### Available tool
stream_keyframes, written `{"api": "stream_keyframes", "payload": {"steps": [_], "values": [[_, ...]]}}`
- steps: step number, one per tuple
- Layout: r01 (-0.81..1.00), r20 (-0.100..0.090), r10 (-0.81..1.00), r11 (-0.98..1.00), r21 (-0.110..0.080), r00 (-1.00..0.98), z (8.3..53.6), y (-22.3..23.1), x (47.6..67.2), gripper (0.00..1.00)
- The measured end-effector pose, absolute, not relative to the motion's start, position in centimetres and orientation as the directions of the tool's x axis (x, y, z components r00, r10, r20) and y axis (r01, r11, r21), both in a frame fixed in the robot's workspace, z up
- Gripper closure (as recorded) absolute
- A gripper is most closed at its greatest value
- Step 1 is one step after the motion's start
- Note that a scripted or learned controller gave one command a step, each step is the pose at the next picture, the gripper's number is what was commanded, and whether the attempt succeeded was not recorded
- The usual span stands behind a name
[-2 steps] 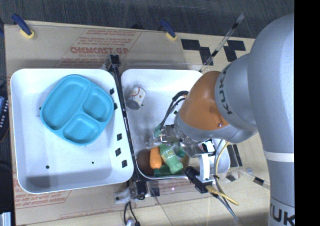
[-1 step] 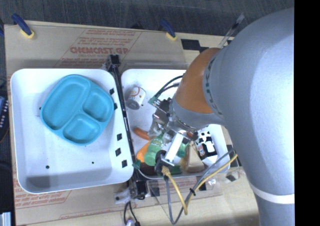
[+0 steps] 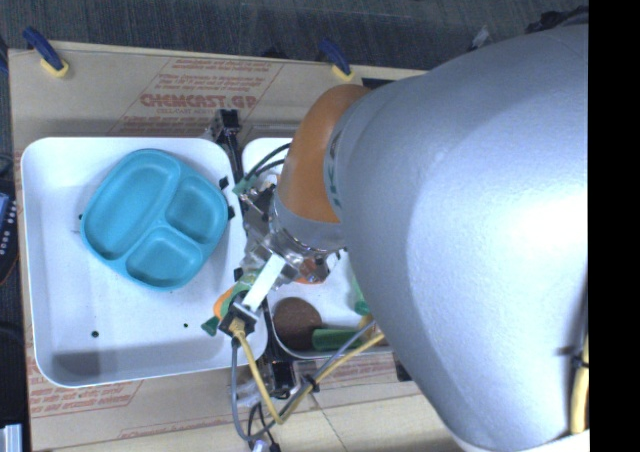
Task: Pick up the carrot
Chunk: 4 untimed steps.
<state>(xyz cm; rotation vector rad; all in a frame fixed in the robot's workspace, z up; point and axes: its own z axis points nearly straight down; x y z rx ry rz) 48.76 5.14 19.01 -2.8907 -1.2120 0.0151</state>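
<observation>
Part of the carrot [image 3: 220, 304] shows as a small orange sliver with a green leafy end [image 3: 211, 326]. It sits by the wall between the two bins, near the front. My gripper [image 3: 246, 292] is right over it, pointing down and to the left, and covers most of it. The view does not show whether the carrot is in the gripper's grasp. The big grey arm hides most of the right bin [image 3: 262, 154].
A blue divided plate [image 3: 155, 217] lies in the left bin [image 3: 60, 270], toward its back. In the right bin, a brown round object [image 3: 297, 320] and a green item [image 3: 335, 338] lie just right of the gripper. The left bin's front floor is bare white.
</observation>
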Motion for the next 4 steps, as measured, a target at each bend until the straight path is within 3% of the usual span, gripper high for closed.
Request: {"api": "stream_keyframes", "payload": {"steps": [1,2,3,4], "values": [[0.881,-0.002,0.881,-0.474,-0.007,0.474,29.1,8.3,47.8,1.0],[0.913,-0.007,0.913,-0.407,-0.012,0.407,25.2,11.8,47.5,1.0],[0.908,-0.005,0.909,-0.418,-0.01,0.418,25.3,21.4,47.4,1.0],[0.791,-0.012,0.791,-0.611,-0.011,0.611,19.0,21.9,47.3,1.0]]}}
